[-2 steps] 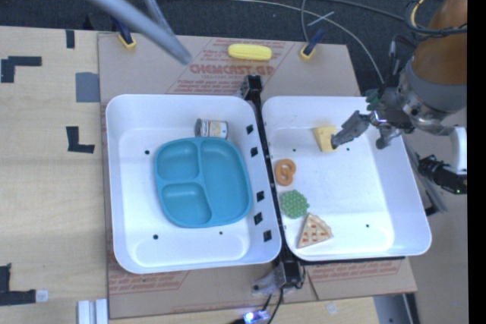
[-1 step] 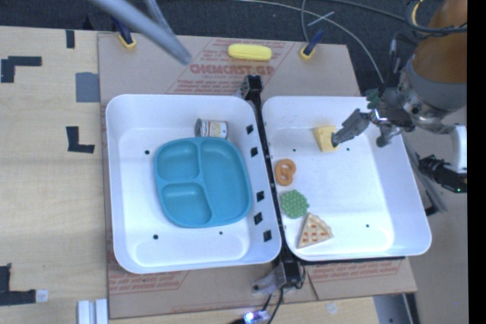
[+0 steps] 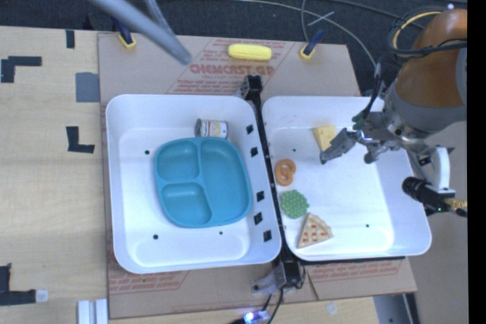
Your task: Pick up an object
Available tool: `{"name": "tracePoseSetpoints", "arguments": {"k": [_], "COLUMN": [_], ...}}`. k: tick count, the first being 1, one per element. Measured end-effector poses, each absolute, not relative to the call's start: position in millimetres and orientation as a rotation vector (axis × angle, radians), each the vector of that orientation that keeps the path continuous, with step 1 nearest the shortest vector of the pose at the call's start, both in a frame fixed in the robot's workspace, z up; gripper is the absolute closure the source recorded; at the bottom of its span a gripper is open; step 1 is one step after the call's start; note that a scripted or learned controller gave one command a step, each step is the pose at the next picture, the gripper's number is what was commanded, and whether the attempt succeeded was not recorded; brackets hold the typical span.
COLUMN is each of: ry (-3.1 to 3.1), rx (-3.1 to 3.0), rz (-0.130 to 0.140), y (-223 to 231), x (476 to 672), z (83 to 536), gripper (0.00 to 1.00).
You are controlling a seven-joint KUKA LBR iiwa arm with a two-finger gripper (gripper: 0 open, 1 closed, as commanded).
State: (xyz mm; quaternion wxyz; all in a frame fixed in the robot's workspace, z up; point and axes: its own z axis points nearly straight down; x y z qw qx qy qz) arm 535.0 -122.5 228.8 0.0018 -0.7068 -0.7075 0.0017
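The nearest thing I could take is the yellow cheese wedge [image 3: 325, 137], lying in my right bin [image 3: 402, 231] toward its 11 o'clock corner, just beside the tip of my hand [image 3: 336, 149]. My hand hangs low over the bin floor at the wedge's 4 o'clock; whether it is released or clenched I cannot tell, and nothing shows between its tips. Further round, near the divider at 8 o'clock from the wedge, lie a pretzel [image 3: 285, 171], a green waffled disc [image 3: 294, 202] and a pizza slice [image 3: 313, 231].

My worry is that I come down beside the wedge, not astride it, and shove it toward the wall. It looks small and flat, so it could also slip out. The pretzel and disc lie close together, so a grab there might catch both or neither.

In the left bin [image 3: 125, 239] a blue divided plate [image 3: 202, 182] lies with a small can [image 3: 212, 128] at its 12 o'clock; the can's label is too small to read. On the cardboard covering the worktop [image 3: 45, 163], red print reads roughly "CHEMCAST GP" [image 3: 228, 68], beside a yellow banana-like piece [image 3: 249, 51]
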Motion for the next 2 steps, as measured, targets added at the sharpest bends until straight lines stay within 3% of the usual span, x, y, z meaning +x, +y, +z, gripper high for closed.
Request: {"name": "tracePoseSetpoints", "arguments": {"k": [2], "ry": [-2.219], "rx": [-2.218], "rz": [0.007], "y": [-128], "x": [534.2], "z": [116], "gripper": [0.0]}}
